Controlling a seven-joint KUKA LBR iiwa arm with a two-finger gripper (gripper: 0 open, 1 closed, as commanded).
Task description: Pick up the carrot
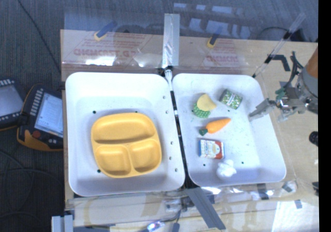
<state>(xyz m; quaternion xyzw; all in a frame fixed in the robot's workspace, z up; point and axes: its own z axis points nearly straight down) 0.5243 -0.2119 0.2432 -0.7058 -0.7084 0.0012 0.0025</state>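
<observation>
The orange carrot (217, 125) with a green stem end lies tilted in the middle of the right bin (258, 161). My gripper (272, 113) hangs over the right bin's right rim, to the right of the carrot and well apart from it. Its fingers are spread open, the left fingertip (256, 113) pointing into the bin, and nothing is between them.
In the right bin a yellow and green toy (204, 105) and a green box (230, 99) lie just behind the carrot. A red and white carton (211, 148) and a white lump (225, 169) lie in front of it. The left bin (77, 96) holds a yellow divided plate (125, 143).
</observation>
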